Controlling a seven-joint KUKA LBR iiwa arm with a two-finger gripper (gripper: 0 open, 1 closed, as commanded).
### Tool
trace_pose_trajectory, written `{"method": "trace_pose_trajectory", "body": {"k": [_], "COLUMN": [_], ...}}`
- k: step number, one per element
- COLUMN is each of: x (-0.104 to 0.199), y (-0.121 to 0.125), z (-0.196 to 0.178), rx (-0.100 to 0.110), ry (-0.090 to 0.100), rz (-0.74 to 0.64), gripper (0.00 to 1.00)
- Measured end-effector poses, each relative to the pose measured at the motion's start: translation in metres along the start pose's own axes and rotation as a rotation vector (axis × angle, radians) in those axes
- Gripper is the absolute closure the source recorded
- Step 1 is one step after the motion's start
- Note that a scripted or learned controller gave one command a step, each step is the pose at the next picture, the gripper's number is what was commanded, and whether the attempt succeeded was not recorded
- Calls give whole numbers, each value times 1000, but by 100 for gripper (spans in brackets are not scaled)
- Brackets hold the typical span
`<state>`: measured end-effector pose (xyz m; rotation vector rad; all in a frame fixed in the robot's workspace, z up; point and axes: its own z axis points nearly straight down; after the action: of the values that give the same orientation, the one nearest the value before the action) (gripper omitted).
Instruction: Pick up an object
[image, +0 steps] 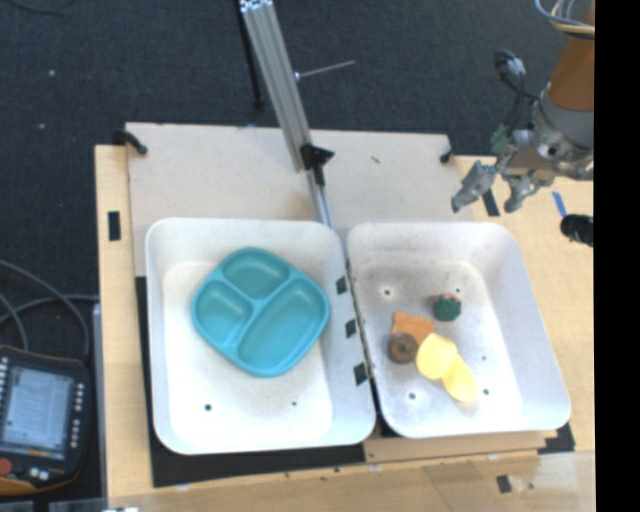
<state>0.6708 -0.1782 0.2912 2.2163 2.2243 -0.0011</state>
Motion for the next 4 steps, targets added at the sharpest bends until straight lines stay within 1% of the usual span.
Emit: {"method": "trace_pose_trajectory", "body": {"k": [1, 2, 4], "x": [-1, -7, -18], "y": [0, -3, -6], "z": [0, 43, 167], "rx": [1, 4, 5], "ry": [-2, -2, -1], "rz": [0, 5, 6], "gripper": [0, 0, 0]}}
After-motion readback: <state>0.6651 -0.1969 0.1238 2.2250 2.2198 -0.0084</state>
